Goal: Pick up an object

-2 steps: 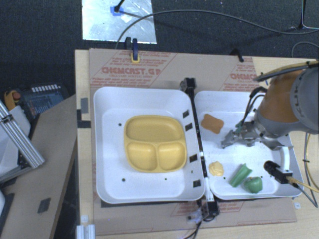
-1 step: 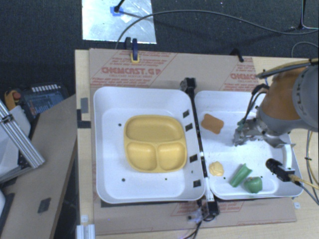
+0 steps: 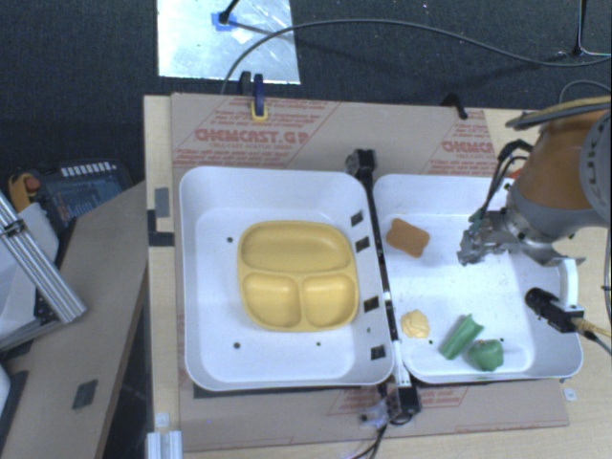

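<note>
Position: brown block (image 3: 408,237) lies left of claw (image 3: 470,249), apart.
Claw: grip state cannot be told.
Count: one brown, one yellow (image 3: 415,325), two green (image 3: 460,337) pieces.

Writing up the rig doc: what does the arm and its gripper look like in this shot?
The arm is a rounded grey body with a broad orange band above the wrist. Thin dark cables loop along its left side down to the gripper, a small grey metallic assembly. No markings are legible.

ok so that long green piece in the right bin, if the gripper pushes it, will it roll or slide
The long green piece looks rounded and elongated, so it would probably roll sideways if pushed across its length. It lies close beside the green pepper-like item, which might block it. It looks like a small, light toy.
</note>
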You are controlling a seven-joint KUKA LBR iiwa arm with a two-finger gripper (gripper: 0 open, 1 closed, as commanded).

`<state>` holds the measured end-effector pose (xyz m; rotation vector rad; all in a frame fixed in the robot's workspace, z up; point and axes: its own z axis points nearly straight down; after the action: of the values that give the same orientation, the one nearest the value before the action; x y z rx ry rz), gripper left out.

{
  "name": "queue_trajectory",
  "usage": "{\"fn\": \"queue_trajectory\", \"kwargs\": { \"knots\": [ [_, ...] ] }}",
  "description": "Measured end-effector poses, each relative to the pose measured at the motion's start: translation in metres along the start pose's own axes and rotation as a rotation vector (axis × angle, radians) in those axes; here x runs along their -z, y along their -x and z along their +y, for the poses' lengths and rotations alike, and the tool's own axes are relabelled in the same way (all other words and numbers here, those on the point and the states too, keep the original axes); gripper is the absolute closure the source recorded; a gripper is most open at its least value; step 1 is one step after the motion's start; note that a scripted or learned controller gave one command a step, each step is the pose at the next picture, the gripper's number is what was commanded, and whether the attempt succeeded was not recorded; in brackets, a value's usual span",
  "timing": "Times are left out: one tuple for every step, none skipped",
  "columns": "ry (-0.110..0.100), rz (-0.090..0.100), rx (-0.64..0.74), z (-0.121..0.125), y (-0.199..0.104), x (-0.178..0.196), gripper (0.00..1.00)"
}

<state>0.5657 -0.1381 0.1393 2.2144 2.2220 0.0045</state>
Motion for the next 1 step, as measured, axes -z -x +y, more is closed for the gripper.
{"fn": "queue_trajectory", "kwargs": {
  "knots": [
    [0.002,0.0,0.001,0.0123,0.0009,0.0534,1.0]
  ]
}}
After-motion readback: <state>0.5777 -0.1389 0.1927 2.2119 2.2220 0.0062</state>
